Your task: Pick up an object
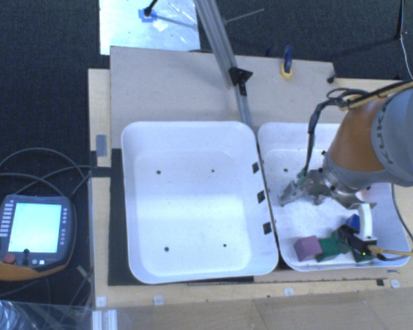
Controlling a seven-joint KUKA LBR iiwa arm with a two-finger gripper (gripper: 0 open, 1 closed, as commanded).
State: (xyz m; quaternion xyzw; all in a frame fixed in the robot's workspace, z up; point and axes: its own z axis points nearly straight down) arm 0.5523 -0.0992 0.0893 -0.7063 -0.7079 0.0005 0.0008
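My gripper (292,193) is low inside the right white bin (282,157), near its left wall and pointing left. The grey and orange arm comes down to it from the right and covers the middle of that bin. A mauve block (305,247) lies at the bin's front edge, with a green object (328,249) touching its right side. A small blue object (348,223) shows just behind them, partly hidden by the wrist. All three lie to the front right of the gripper, apart from it. Nothing shows in the gripper.
The left white bin (193,143) stands beside the right one, the two walls touching. A slanted metal pole (220,40) rises from the back of the bench. A teach pendant (31,236) with cables lies on the floor at the left.
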